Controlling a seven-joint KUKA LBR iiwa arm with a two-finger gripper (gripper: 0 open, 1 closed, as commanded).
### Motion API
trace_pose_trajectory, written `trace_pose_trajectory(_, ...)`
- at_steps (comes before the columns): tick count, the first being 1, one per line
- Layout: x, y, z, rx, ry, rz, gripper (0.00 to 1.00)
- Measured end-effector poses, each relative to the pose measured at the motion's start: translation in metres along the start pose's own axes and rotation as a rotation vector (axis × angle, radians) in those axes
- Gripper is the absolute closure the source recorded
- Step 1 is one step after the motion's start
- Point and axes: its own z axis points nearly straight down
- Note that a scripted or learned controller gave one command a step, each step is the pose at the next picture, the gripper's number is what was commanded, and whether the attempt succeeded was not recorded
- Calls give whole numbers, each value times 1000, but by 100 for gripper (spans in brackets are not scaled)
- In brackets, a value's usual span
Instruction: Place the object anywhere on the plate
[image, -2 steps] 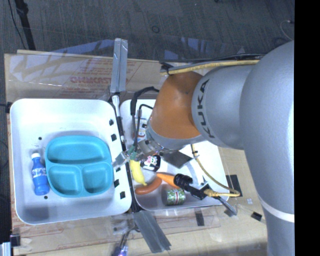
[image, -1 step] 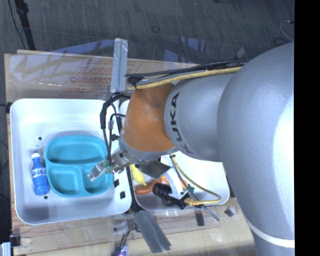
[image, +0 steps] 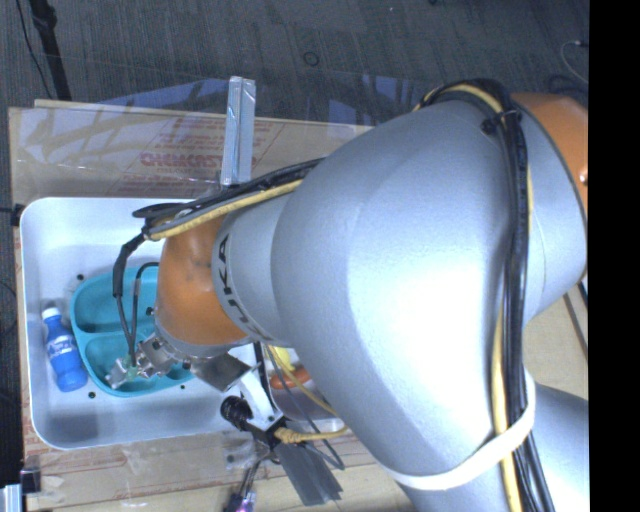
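Camera view looks down at a slant, and from where one stands the arm takes up most of it. Going from the left: the left white bin (image: 40, 300) has a small blue bottle (image: 64, 350) lying near its left wall, white cap pointing away, a pale label round its middle. It lies on the bin floor, just beside the teal plate (image: 95, 305), apart from it or barely touching its rim; I can't say which. The plate looks divided into compartments, and much of its right part is hidden under the arm.

Next along, the gripper (image: 130, 372) hangs low over the plate's near edge, below the orange band (image: 190, 290) of the wrist. Whether it is spread or closed, and whether it has hold of anything, I cannot tell; the metal parts there are small and tangled with a black cable (image: 125, 290). I see nothing plainly held.

To my eye the bottle is the object to move, and it is not on the plate yet.

What could go wrong: the gripper sits over the plate rather than over the bottle, so a descent here could close on nothing or knock the plate. The bottle is round and on its side; a nudge could roll it against the wall, where a grasp would be cramped. The loose cable might drag the plate's rim.

Farther right, the grey arm (image: 420, 300) hides the second bin.
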Motion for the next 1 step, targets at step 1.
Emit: trace_pose_trajectory(1,33,16,-51,2,1,203,0)
